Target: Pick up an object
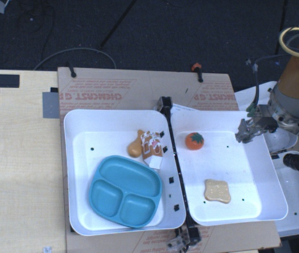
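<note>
In the right bin (pixel 265 191) an orange tomato-like toy with a green top (pixel 194 140) lies near the back left, and a tan toast-shaped piece (pixel 217 191) lies toward the front. My gripper (pixel 246 132) hangs over the bin's back right corner, well to the right of the orange toy, with nothing visibly held. The left bin (pixel 78 141) holds a blue divided plate (pixel 125 191) and, behind it, a tan pear-like toy (pixel 135 147) beside a small brown and white packet (pixel 152 145).
The two bins meet at a black-clipped divider (pixel 173 162). They rest on a cardboard sheet (pixel 138 91) with clamps at its back edge. A pale wooden bench (pixel 17 167) stretches to the left. Cables run across the dark floor behind.
</note>
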Controlling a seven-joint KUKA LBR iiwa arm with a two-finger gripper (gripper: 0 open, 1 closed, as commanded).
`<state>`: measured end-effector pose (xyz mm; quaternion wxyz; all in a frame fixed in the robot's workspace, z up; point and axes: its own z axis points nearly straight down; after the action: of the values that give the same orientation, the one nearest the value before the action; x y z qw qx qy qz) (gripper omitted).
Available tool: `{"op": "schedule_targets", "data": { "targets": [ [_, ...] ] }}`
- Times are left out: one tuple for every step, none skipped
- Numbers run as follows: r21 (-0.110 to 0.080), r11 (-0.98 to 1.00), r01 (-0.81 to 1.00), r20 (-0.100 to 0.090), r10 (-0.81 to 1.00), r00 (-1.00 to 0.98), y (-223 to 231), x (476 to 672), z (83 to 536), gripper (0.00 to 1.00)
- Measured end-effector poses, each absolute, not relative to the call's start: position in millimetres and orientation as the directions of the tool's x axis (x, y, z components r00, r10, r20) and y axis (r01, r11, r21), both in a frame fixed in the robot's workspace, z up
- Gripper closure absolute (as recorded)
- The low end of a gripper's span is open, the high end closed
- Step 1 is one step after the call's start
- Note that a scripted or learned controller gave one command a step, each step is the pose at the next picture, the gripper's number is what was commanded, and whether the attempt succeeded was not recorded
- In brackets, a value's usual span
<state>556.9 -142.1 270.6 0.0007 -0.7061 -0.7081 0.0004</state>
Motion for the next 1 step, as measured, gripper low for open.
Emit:
{"op": "schedule_targets", "data": {
  "targets": [
    [-0.004, 0.004, 1.0, 0.002, 1.0, -0.004, -87.4, 562.9, 251.4, 1.0]
  ]
}}
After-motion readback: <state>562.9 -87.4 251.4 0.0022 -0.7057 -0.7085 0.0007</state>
